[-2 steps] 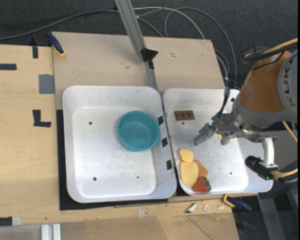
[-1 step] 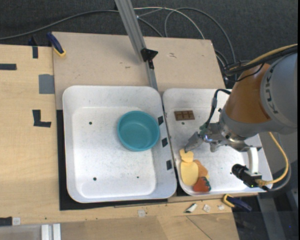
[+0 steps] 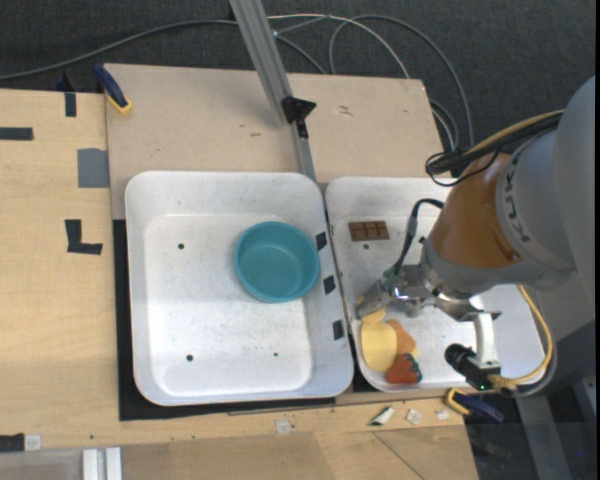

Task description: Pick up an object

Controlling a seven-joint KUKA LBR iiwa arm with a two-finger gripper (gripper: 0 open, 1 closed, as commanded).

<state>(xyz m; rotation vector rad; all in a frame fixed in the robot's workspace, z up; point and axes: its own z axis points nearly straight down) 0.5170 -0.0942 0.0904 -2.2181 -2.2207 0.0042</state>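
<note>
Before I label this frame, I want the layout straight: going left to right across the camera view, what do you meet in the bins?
Left white bin → teal bowl → brown chocolate bar, in the right bin → gripper → orange band on the arm.

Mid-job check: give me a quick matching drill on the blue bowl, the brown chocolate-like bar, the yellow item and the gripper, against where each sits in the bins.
Things:
1. blue bowl
2. brown bar
3. yellow item
4. gripper

Places:
A. right bin, near front edge
B. left bin, toward its right side
C. right bin, just above the yellow item
D. right bin, toward the back

Pairs: 1-B, 2-D, 3-A, 4-C
</note>
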